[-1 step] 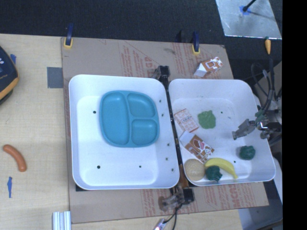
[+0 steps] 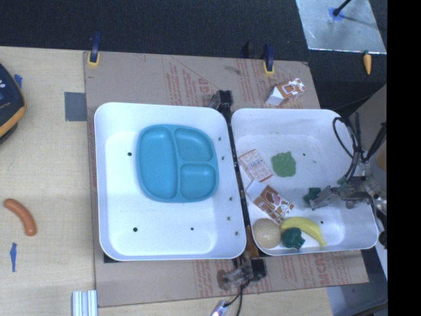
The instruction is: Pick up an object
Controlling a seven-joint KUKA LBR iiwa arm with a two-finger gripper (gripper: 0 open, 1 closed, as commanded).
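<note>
The dark two-finger gripper [image 2: 316, 196] hangs low over the right-hand shallow white plastic bin [image 2: 309, 120], its fingers slightly spread with nothing between them. Just below it lie a curved yellow plastic banana [image 2: 306, 228], a dark green lumpy toy [image 2: 293, 239] and a round beige ball [image 2: 266, 232]; beside it to the left are a brown-and-white snack packet [image 2: 273, 203] and a pale printed packet [image 2: 254, 164], and above-left a flat green leafy piece [image 2: 284, 164]. Well apart to the left, the second white bin [image 2: 112, 176] holds a blue three-compartment plastic plate [image 2: 177, 162], and an orange sausage-shaped toy [image 2: 21, 216] lies on the wooden bench [image 2: 39, 150].
</note>
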